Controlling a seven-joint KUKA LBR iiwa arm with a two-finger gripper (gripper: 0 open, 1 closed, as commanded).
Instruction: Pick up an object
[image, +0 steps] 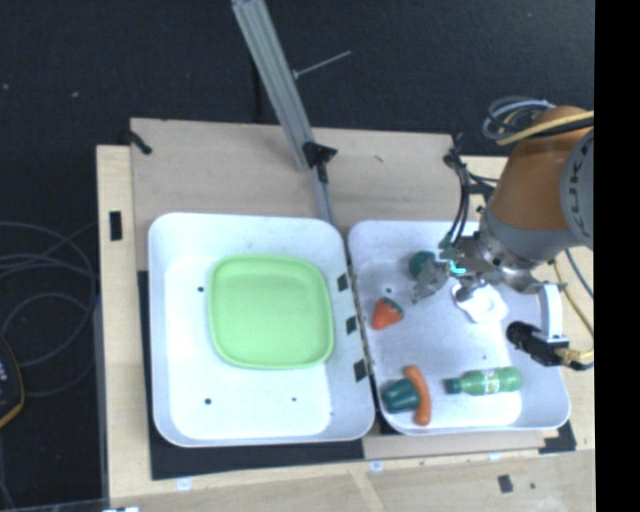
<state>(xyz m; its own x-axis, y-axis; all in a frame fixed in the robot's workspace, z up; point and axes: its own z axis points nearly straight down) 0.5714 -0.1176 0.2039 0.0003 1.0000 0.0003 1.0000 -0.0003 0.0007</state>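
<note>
Arm (545, 190): highest thing over the bench, reaching in above the right bin (545, 415).
Gripper (447, 276): low over that bin's far half; whether it is spread or closed cannot be told.
Likely target: teal object (421, 264), just beside the gripper.
Progress: nothing is seen held, so grasp and lift appear left to do.
Other candidates: red-orange piece (386, 315) near the divider; orange carrot-shaped toy (422, 397) touching a dark green cup (398, 398); green bottle (485, 381) lying flat.
Left bin (170, 300): green plate (270, 310), well apart.
Obstacles: none close around the teal object; the bin's far wall may limit the approach.
</note>
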